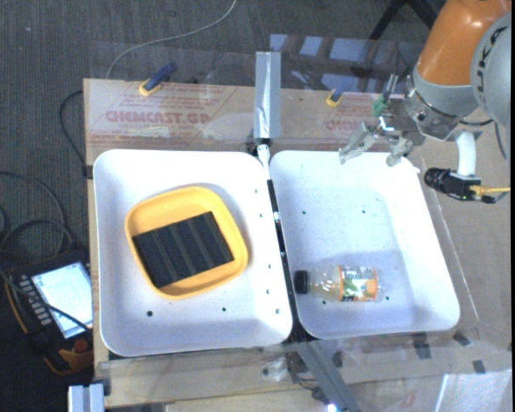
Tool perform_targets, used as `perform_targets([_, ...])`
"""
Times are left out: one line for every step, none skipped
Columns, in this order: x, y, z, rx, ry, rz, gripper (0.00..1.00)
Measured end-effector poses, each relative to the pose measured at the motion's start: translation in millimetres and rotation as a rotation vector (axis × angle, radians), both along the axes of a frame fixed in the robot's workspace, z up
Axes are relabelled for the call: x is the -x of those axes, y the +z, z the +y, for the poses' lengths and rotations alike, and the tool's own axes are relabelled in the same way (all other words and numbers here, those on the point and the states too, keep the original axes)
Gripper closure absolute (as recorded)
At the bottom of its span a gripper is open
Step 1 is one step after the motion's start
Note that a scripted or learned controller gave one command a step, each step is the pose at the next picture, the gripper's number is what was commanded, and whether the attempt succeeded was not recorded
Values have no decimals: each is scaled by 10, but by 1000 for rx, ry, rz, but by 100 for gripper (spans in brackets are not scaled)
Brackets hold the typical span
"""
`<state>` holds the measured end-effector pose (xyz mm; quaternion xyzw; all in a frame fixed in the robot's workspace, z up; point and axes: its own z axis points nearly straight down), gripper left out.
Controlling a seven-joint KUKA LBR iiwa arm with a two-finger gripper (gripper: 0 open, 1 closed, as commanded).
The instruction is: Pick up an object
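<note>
A small plastic bottle [344,283] with orange liquid, a green-and-white label and a black cap lies on its side near the front of the right bin [395,204]. A yellow bowl-like dish [146,215] holding a black ribbed block [187,248] sits in the left bin [120,174]. My gripper [376,148] hangs over the back edge of the right bin, well behind the bottle. Its two fingers [354,150] are spread apart with nothing between them.
A metal divider post [267,101] rises between the bins at the back. Yellow clamps [157,77] hold a clear sheet on the board behind. A tablet and cables [56,294] lie on the floor to the left.
</note>
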<state>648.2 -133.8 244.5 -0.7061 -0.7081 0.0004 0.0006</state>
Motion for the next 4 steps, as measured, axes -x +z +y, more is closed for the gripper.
perform_targets([807,-749,13,0,-1,1,0])
perform_targets([1357,-1500,83,0,103,-6,0])
perform_targets([1565,-1518,-384,1,-85,-22,0])
perform_targets([1583,-1518,-141,11,-1,-23,0])
